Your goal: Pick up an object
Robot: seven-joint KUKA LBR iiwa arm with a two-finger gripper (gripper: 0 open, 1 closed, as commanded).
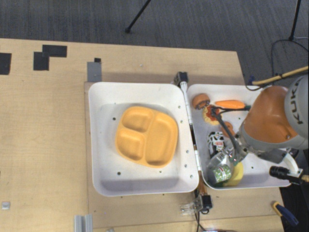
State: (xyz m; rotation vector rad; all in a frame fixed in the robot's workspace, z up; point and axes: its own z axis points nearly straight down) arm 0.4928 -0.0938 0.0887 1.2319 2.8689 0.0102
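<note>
— What's under you right now?

— Pale wood bench (43, 144), matt, a faint grain. Both bins look like smooth white plastic, the left bin (96, 144) with a soft sheen.

— And that yellow tray (146, 135)?

— Moulded plastic, satiny, not glossy.

— Your own arm?

— My orange band (270, 115) is smooth and slightly shiny. Near my gripper (226, 159) there's a crinkly, glinting wrapper (221, 172), foil-like.

— The floor?

— Dark carpet (203, 13), rough weave.

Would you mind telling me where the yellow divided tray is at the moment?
In the camera view, the yellow divided tray lies near the middle of the left white bin, apart from the small items in the right white bin, where the arm is working.
</note>
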